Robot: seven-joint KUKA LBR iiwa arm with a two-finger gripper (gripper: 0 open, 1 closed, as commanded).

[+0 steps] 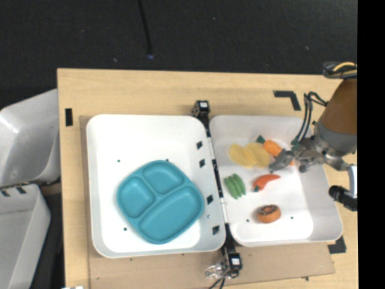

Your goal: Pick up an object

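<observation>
- The bench (150, 92) carries two shallow white bins side by side: the left bin (105, 161) and the right bin (313, 221), their inner walls meeting along a middle seam
- In the left bin a teal divided plate (159, 200) lies flat, tilted askew, filling the lower middle part and reaching toward that bin's bottom edge
- The arm (340, 113) comes in over the right bin's right edge, with its orange band above the grey wrist
- The gripper (287, 157) sits low over the upper right part of the right bin, its dark fingers pointing left toward the toys
- Whether the fingers are spread or closed cannot be told at this size, and nothing can be made out between them
- An orange carrot with a green top (271, 145) lies near the bin's top edge, just beside the gripper's tip, perhaps touching it
- A yellow piece, possibly a banana or corn (248, 155), lies just left of the carrot, in the upper middle of the bin
- A red chili pepper (266, 180) lies below the gripper, around the centre of the bin
- A green pea pod (235, 185) lies near the bin's left wall, left of the pepper
- A round orange-brown item with a dark top (267, 213) sits toward the bottom edge, well apart from the gripper
</observation>
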